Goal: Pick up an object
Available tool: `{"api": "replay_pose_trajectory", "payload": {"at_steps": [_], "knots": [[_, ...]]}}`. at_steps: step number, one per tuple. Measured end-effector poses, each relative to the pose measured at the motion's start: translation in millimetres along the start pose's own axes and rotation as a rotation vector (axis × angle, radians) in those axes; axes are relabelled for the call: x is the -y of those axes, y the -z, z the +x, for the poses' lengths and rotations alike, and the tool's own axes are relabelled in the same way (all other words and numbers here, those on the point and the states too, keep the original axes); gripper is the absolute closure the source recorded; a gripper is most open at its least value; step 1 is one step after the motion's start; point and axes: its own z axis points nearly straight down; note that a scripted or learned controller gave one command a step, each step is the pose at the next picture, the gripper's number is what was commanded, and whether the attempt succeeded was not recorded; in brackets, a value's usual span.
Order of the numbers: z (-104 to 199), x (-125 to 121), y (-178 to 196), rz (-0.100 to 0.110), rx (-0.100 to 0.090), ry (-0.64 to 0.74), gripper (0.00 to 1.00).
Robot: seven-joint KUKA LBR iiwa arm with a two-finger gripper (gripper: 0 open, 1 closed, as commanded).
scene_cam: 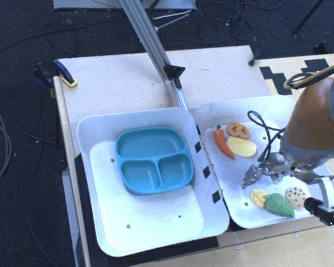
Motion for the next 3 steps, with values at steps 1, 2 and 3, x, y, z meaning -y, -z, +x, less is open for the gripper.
{"api": "replay_pose_trajectory", "payload": {"at_steps": [1,2,3], "knots": [[0,-1,-30,-0.01,0.003,0.0,0.0],[-2,-3,-18,-0.016,0.007,-0.003,1.0],[-2,-4,46,-0.013,0.004,0.004,1.0]]}}
